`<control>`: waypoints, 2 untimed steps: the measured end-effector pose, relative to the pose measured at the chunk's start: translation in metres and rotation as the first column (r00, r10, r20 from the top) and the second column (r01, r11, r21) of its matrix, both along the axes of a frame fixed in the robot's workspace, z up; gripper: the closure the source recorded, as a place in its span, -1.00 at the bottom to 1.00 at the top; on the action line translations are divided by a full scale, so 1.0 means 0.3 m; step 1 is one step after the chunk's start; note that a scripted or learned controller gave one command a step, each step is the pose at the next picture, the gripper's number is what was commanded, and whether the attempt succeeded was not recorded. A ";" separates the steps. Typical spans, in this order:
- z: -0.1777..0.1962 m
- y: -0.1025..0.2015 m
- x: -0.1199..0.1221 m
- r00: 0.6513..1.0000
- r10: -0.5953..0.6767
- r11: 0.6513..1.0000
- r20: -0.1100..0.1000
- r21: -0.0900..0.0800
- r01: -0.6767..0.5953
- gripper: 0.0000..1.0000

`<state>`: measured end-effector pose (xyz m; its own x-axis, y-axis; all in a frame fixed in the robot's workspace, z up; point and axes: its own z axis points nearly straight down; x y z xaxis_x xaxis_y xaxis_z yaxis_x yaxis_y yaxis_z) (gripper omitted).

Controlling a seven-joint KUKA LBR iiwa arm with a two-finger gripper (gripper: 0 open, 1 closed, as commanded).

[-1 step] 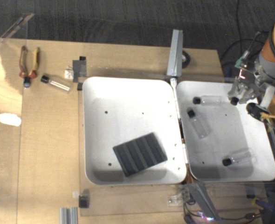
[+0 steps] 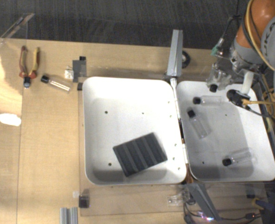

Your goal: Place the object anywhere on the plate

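Gripper (image 2: 215,82): it hangs over the far edge of the right bin, near that bin's far left corner. I cannot tell how it is set or whether it has hold of anything; the view here is too small and dark.
Arm (image 2: 263,17): grey with an orange band, it comes in from the upper right corner of the view and bends down toward the right bin. Cables run along it.
Right bin (image 2: 263,167): white and shallow. Three clear vials with black caps lie inside it.
First vial (image 2: 203,100): it lies at the far side of the right bin, just beside the gripper, its cap pointing left.
Second vial (image 2: 196,122): it lies near the left wall of the right bin, tilted, with the cap at the far end.
Third vial (image 2: 237,158): it lies near the front of the right bin, well apart from the other two, cap to the left.
Left bin (image 2: 95,125): white, touching the right bin side by side.
Plate (image 2: 140,154): dark grey, ribbed, rectangular. It lies flat and turned at an angle in the front part of the left bin. Nothing lies on it.
Bench (image 2: 35,162): light wood. On its far left lie pliers (image 2: 28,65) with red handles and another vial (image 2: 56,82).
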<state>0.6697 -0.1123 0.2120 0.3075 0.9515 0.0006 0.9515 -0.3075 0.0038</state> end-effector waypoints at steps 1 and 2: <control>0.087 0.284 -0.001 0.921 -0.389 0.921 -0.002 0.002 0.389 1.00; -0.095 0.523 -0.099 0.889 -0.457 0.889 -0.003 0.002 0.457 1.00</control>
